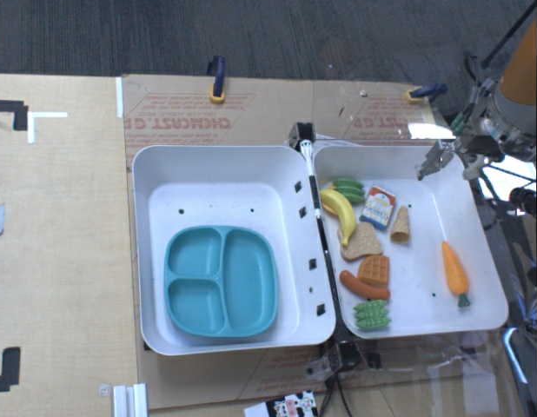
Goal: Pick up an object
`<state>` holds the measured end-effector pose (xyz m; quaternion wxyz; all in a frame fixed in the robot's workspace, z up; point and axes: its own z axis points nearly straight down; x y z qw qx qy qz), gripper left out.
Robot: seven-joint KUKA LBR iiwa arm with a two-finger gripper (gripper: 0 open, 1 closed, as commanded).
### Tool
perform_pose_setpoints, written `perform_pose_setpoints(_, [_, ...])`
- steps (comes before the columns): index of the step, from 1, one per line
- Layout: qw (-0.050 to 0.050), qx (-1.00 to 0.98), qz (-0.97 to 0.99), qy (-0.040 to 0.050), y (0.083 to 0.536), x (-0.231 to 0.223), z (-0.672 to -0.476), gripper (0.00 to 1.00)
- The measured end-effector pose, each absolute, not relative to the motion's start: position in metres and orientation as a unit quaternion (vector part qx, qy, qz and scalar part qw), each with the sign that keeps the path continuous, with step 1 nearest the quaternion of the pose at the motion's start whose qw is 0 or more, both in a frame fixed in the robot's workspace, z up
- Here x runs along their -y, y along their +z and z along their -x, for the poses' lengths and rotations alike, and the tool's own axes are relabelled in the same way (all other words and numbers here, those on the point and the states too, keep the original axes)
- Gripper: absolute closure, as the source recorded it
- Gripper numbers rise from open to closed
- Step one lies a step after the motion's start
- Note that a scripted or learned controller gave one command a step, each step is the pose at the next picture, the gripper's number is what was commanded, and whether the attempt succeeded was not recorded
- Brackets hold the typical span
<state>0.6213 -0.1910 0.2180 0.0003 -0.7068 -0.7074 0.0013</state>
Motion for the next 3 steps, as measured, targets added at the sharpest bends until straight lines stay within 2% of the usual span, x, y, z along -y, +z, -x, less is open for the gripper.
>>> perform_pose_setpoints(1, [-0.002,0.688,0.726,0.0001,0.102,0.166,-0.66,0.0])
perform_pose_setpoints(2, [-0.003,0.684,0.73,0.0007,0.094,0.099,-0.634,0.0])
perform_pose_setpoints(3, [-0.002,0.684,0.73,0.0018,0.102,0.099,-0.634,1.0])
